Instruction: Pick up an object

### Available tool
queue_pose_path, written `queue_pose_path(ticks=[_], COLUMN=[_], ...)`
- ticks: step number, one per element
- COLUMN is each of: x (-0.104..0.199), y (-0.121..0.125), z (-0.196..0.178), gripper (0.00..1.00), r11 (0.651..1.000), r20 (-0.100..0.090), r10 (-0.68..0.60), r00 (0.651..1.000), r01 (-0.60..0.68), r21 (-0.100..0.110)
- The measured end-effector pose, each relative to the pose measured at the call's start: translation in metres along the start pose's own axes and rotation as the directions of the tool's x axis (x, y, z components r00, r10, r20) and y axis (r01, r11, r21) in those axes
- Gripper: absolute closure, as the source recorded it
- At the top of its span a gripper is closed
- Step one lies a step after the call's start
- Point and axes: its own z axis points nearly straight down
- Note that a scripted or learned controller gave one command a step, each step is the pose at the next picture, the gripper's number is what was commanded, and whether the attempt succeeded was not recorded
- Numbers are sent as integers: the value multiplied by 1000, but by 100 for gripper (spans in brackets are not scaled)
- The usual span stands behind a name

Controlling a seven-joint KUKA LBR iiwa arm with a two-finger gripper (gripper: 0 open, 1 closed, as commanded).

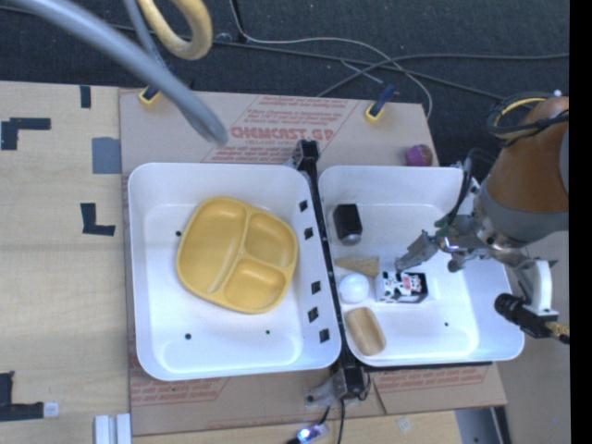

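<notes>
Several small objects lie in the right bin [462, 340]. A black cylinder [348, 222] sits near the bin's far left, with a tan wedge [361, 265] just in front of it. Nearer the front are a white ball [353, 289] and a tan bread-shaped piece [364, 330]. A black-and-white object [405, 288] lies in the middle of the bin. My gripper [412, 255] hangs low over the bin, just behind and above the black-and-white object. The arm reaches in from the right, its orange band [532, 160] above the wrist. Nothing shows as lifted off the bin floor.
The left bin [148, 322] holds a yellow divided plate [238, 253]. A divider rail [319, 266] runs between the bins. A small purple object [418, 154] lies on the cardboard behind the right bin. Cables and a grey hose [139, 54] cross the back.
</notes>
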Motion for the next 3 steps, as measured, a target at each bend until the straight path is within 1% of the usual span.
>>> queue_pose_path(ticks=[1, 2, 3], x=[-4, -8, -7], y=[-11, -9, -8], z=[56, 103, 90], gripper=[0, 0, 100], r11=[1000, 1000, 1000], r20=[-1, 7, 6], r10=[2, 5, 3], r00=[1000, 1000, 1000], r01=[-2, -5, -3], r21=[5, -8, -10])
